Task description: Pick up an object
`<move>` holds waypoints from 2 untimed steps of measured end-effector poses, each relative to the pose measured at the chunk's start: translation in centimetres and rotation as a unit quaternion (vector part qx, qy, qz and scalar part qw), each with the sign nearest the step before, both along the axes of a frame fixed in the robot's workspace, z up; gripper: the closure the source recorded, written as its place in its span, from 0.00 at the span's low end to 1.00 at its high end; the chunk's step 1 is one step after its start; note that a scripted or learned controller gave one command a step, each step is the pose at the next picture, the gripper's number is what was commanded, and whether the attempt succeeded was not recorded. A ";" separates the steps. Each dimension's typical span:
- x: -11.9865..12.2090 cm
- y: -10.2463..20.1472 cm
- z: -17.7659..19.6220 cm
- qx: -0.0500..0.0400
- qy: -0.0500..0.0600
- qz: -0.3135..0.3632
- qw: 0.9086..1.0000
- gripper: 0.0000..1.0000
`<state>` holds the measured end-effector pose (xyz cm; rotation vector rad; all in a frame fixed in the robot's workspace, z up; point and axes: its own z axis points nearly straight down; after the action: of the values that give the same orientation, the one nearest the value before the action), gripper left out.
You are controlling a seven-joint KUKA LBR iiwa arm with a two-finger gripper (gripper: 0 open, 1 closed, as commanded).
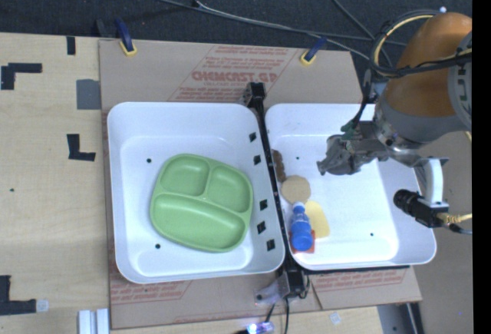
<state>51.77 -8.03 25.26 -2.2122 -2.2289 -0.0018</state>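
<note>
A green sectioned plate (202, 202) lies in the left bin (126, 133). In the right bin (406, 248), against its left wall, sit a round tan object (295, 189), a blue bottle-shaped object (301, 227) with a white cap, a yellow piece (318, 219) beside it and a small dark brown item (278, 164). My gripper (337, 161) hangs over the middle of the right bin, to the right of the tan object and apart from it. The wrist hides its fingers from above.
Both bins rest on a cardboard sheet (230, 71) clamped to the wooden bench. Black clips run along the divider (261, 148) between the bins. Cables cross the dark floor behind. A black cylindrical part (418, 206) of the arm overhangs the right bin's right rim.
</note>
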 end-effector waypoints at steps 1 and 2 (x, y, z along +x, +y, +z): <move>2.3 6.0 -0.8 0.000 0.001 0.000 1.000 1.00; 4.2 11.6 -2.2 -0.001 0.001 0.000 1.000 1.00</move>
<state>55.97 3.56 23.06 -2.2126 -2.2276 0.0021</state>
